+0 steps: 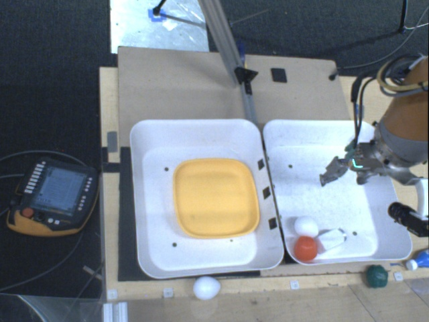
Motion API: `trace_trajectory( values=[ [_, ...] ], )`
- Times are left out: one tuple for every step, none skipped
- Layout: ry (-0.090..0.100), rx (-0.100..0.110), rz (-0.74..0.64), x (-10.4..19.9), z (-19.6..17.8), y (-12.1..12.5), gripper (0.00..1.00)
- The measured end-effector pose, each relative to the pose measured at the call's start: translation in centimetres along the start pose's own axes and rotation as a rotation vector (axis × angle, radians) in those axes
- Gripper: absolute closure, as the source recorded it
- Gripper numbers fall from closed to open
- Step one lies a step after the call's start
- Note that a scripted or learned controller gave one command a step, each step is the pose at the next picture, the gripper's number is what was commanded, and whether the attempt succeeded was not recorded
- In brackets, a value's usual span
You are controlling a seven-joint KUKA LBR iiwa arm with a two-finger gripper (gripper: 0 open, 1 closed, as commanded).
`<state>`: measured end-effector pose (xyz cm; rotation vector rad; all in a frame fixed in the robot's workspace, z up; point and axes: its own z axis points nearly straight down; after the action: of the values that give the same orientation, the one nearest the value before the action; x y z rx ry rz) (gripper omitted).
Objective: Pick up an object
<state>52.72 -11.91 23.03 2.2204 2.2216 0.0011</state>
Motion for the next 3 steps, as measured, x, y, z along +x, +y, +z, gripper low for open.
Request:
trace_trajectory(
  values=[
    [0.0,0.0,0.0,0.0,0.0,0.0,0.0],
    [0.0,0.004,0.001,-0.4,4.3,-0.4,0.0],
    [0.001,0.005,0.001,-0.2,10.5,-0.4,0.0]
  ],
)
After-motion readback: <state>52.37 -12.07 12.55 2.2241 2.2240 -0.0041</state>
